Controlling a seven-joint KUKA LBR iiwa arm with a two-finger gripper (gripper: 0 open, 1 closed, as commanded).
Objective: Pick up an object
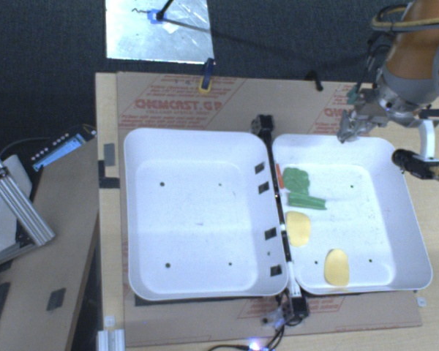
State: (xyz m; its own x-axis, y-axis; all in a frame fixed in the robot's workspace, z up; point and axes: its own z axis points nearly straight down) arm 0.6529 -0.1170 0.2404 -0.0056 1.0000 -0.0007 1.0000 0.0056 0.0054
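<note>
You're looking at a robotics lab: a bench (pixel 66 218) topped with printed cardboard (pixel 183 97), two white bins (pixel 197 145) clipped together, aluminium framing (pixel 14 203), loose cables (pixel 267 327), dark carpet (pixel 44 50).

Arm (pixel 417 35) cut off at right edge; hand (pixel 349 131) blurred.

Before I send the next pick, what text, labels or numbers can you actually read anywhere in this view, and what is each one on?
"CHEMCAST GP": red print on the brown cardboard sheet under the bins, behind the left bin.
The same red print beside the gripper, behind the right bin, and along the sheet's front edge: too blurred to read.
The bins themselves carry no readable text.
</note>
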